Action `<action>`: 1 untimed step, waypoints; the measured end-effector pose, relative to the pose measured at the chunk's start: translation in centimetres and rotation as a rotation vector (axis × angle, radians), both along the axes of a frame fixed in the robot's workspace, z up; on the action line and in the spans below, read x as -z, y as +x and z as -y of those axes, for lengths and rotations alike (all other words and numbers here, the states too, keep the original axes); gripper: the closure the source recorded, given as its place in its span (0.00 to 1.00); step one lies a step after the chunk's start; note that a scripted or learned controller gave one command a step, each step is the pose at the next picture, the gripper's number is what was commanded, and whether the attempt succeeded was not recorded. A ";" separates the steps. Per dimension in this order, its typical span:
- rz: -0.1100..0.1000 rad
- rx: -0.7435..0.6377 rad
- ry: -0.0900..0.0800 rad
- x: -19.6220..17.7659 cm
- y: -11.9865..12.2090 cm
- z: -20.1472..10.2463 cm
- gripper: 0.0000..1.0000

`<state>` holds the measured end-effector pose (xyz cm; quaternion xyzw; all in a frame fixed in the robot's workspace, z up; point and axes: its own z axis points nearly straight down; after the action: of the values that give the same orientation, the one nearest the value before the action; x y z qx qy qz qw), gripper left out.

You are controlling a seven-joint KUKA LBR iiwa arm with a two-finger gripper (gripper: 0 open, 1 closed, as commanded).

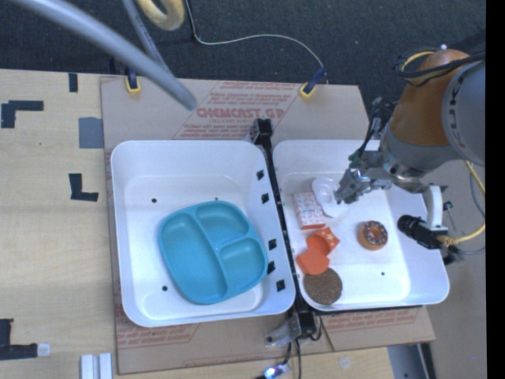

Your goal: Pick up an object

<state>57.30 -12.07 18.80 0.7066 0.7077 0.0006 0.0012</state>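
While the grey arm with its orange band reaches in from the desk's right edge, its gripper [347, 193] hangs low in the right white bin [430, 290], just over a small white rounded object [323, 189] near that bin's far left part; whether it is open or clenched I cannot tell. Beside it lie a red-and-white printed packet [307, 208], an orange wedge-shaped piece [318, 253], a brown speckled disc [323, 286] and a glazed toy doughnut [372, 234]. A blue divided plastic tray [213, 251] sits in the left white bin [134, 212]. Centring squarely over the white piece before closing, clear of the packet, would likely serve best.
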 end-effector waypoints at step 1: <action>0.001 0.000 0.000 -5.0 -0.9 0.0 1.00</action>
<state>56.42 -12.08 23.83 0.7065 0.7077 0.0008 0.0015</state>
